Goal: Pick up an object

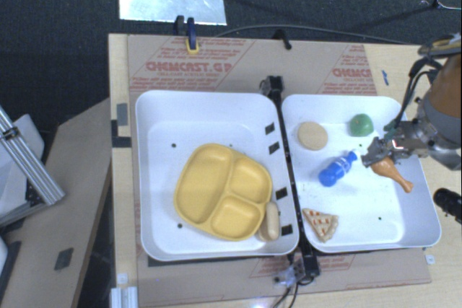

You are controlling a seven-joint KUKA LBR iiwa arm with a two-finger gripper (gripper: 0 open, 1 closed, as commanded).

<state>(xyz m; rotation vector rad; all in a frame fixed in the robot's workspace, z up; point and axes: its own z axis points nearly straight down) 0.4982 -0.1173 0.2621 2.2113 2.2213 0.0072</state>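
My gripper (380,153) hangs over the right side of the right bin (419,231), reaching in from the right edge. Directly beneath and touching it in the view lies an orange-brown chicken drumstick (395,174), its thin end pointing to the lower right. A blue bottle (336,169) lies just left of the gripper. Behind it sit a green ball (361,125) and a round tan cookie (312,135). A pizza slice (320,223) lies near the bin's front left corner.
The left bin (166,119) holds a yellow divided plate (222,191) with a tan bread roll (271,221) at its lower right. A black divider (285,169) separates the two bins. The arm's grey body (442,119) stands over the right bin's right rim.
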